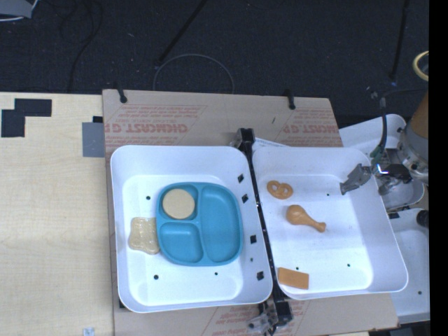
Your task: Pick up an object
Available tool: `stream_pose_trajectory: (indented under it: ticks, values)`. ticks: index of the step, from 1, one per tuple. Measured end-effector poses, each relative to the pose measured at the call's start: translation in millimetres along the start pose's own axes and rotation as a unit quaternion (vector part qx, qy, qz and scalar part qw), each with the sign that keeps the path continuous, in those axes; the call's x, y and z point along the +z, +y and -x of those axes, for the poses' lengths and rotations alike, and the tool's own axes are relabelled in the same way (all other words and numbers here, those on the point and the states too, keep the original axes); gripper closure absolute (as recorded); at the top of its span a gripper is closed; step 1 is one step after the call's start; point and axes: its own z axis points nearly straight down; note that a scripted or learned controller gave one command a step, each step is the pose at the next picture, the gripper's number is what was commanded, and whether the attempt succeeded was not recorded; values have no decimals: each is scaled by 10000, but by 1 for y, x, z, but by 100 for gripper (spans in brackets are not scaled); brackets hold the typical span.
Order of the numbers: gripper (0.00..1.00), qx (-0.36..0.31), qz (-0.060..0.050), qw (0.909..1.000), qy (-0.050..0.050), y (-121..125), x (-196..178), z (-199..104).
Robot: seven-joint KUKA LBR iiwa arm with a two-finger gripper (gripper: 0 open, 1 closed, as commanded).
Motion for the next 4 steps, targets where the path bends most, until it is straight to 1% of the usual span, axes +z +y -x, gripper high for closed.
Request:
stream_pose_trajectory:
  ticks: [1,2,3,4]
  values:
    - [0,1,-27,10000,10,-1,43,1]
    - [0,3,-29,10000,12,-10,98,7]
    - [0,5,-5,10000,3,-10,144,5]
    - [100,15,-3,10000,4,-10,131,6]
